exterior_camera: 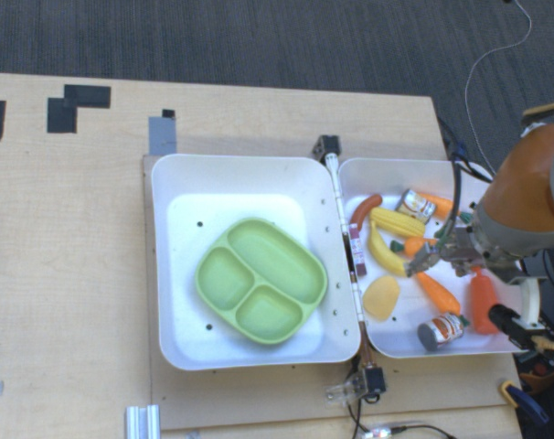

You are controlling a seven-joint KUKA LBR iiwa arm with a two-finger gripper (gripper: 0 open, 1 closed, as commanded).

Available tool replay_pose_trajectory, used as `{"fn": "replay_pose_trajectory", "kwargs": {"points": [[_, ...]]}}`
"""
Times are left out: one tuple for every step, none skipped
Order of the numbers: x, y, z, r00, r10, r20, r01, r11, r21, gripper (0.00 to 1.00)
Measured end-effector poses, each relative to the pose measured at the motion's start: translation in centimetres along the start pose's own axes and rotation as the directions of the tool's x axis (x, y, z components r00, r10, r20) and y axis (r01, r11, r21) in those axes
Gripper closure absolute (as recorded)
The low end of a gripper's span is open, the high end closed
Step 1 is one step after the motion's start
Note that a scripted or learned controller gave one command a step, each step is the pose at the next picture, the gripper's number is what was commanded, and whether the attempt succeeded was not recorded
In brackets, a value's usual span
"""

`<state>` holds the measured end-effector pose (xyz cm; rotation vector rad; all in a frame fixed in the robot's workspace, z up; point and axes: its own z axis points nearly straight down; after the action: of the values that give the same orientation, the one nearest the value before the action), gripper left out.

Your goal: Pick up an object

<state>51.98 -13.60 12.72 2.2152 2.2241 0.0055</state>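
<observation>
Two shallow white bins sit side by side on the wooden bench, their inner rims touching along a central seam. The left bin (167, 245) holds one thing, a light green divided plate (261, 281) with three compartments, lying tilted toward the bin's front half; bare white floor runs around it, widest along the back wall and the left wall. The right bin (387, 341) is crowded. A red sausage (365, 208) lies slantwise near the seam, with a yellow banana (398, 222) just beside it and a second yellow banana piece (387, 252) curving below. A small can with an orange label (417, 205) rests near the back wall. A pale yellow round slice (381, 297) lies close to the seam at the front, an orange carrot (438, 292) slants just right of it, and a tipped grey-capped jar (442, 329) lies by the front rim. A red-orange piece (483, 302) stands near the right wall under the arm. The gripper (425, 256) hangs low over the middle of the right bin, its dark fingers right by the banana piece and the carrot's upper end; whether it is released or clenched cannot be told here. The barest floor in this bin is the front-left corner.
</observation>
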Motion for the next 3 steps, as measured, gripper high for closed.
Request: {"fn": "replay_pose_trajectory", "kwargs": {"points": [[2.9, -2.1, 3.9, 1.000, 0.003, 0.004, -0.003, 1.000, -0.008, 0.00], [2.9, -1.9, 2.8, 1.000, 0.002, 0.005, -0.002, 1.000, -0.014, 1.00], [4.4, 4.2, -0.2, 1.000, 0.000, 0.001, 0.000, 1.000, 0.001, 1.00]]}}
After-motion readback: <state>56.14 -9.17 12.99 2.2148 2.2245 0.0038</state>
